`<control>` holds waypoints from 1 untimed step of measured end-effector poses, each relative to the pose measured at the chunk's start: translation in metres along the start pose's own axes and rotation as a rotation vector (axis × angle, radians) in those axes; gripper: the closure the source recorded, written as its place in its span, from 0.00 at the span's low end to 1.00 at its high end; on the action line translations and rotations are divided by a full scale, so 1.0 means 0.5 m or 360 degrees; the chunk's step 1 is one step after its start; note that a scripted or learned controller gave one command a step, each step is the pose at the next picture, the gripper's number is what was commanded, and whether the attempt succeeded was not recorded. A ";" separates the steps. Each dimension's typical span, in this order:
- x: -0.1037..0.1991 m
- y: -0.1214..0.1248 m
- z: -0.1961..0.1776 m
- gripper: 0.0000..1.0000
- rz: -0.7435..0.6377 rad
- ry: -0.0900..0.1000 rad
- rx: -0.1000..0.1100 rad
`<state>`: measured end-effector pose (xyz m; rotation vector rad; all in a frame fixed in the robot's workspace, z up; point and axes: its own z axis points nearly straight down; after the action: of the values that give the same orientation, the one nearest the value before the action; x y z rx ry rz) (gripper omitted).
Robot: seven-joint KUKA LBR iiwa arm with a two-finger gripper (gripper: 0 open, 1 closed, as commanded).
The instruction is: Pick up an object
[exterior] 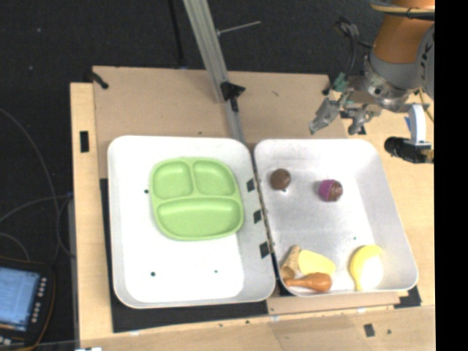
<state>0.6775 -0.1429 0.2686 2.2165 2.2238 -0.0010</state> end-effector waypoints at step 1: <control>-0.001 0.000 0.000 0.00 -0.0001 -0.0002 0.0001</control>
<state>0.6775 -0.1433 0.2687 2.2158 2.2239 -0.0026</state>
